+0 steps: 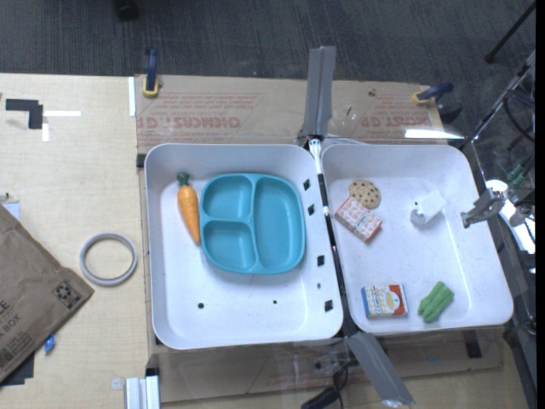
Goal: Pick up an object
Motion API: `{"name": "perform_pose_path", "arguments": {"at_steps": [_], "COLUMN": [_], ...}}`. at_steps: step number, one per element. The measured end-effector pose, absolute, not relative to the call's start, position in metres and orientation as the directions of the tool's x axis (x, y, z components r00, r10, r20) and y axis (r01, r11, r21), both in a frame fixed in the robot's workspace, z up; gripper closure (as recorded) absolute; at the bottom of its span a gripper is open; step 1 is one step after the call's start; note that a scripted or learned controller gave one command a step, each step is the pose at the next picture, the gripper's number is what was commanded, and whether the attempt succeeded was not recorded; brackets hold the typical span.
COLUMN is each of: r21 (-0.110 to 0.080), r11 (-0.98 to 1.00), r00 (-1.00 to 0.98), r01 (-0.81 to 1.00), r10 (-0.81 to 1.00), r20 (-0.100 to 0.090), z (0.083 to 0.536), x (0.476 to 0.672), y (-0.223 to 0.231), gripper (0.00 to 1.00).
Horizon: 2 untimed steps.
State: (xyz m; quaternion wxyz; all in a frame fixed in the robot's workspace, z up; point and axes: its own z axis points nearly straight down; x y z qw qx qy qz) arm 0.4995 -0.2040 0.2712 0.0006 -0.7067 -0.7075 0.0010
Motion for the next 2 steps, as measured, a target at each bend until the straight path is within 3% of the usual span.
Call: {"name": "perform_pose_path", "arguments": {"at_steps": [1, 2], "r21": [-0.002, 0.001], "r11": [0.152, 0.256], "r00": [-0.152, -0.256], "r01": [0.988, 0.967], "r10": [0.988, 0.967], "r20": [0.000, -0.001], "z": [0.202, 0.092], "x": [0.526, 0.576], "y": [-0.144, -0.104], "gripper": [0.00, 0.00]}}
